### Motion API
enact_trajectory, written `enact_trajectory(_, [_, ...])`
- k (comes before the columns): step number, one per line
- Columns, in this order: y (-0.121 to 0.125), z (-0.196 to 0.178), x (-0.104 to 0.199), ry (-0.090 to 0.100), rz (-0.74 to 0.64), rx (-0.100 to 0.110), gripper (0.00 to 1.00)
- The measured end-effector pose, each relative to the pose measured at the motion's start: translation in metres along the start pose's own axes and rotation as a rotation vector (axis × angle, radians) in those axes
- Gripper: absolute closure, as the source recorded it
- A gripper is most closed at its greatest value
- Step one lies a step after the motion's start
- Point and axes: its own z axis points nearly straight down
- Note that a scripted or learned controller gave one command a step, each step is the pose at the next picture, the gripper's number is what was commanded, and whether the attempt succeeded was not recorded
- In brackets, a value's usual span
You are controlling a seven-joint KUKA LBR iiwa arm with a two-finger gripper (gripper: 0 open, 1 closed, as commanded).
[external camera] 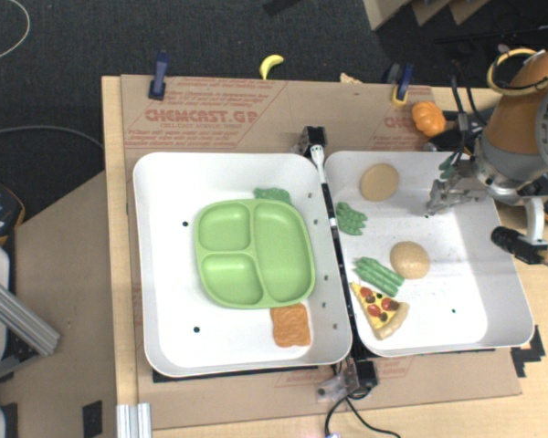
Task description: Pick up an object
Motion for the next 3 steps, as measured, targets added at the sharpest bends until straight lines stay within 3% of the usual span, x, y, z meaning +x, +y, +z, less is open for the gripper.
enact_trajectory(1, [0.045,-0.145,0.057,0.001,-0.008,-0.016,1.00])
enact_trajectory(2, [-0.026,-0.136,0.104,0.007,-0.003,0.010,1.00])
enact_trajectory(3, [-0.081,-0.160,0.169,0.008,-0.006,0.008,1.00])
